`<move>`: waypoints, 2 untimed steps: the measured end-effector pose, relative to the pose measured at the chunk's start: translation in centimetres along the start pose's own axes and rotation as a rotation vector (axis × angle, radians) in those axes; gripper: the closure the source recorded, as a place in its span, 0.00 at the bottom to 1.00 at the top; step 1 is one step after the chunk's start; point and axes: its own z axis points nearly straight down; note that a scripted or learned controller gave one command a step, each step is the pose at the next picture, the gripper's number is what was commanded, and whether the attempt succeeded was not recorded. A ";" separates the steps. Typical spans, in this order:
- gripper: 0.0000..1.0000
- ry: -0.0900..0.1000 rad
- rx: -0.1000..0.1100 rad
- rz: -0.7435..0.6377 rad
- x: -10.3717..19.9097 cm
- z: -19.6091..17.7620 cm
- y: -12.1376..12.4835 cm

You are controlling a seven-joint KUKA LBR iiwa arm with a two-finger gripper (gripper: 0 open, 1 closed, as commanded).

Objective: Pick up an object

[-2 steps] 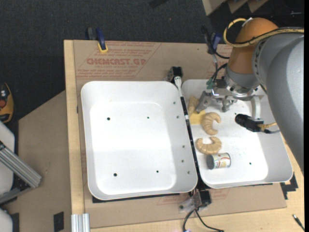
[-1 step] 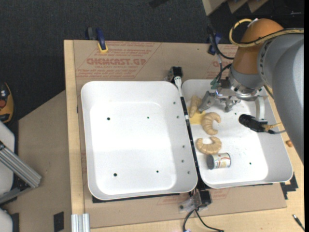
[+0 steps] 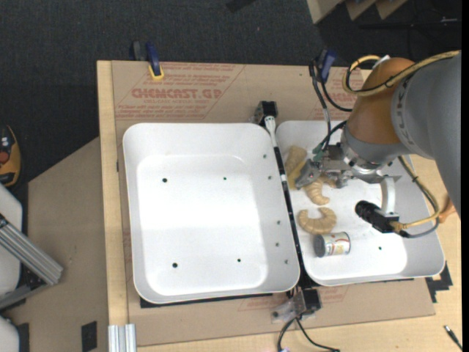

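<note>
Gripper (image 3: 320,173) over pastries (image 3: 316,192) — right bin (image 3: 418,259)

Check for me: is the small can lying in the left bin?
No, the can lies on its side in the right bin, near its front edge.

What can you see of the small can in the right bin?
The small can lies on its side near the front of the right bin, its axis roughly left to right. Its dark end faces left; the body looks pale with a reddish label band. A tan croissant-shaped piece lies just behind it, close or perhaps touching. The gripper sits further back, apart from the can.
</note>
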 end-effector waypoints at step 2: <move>1.00 -0.002 -0.022 -0.009 5.6 -10.8 5.3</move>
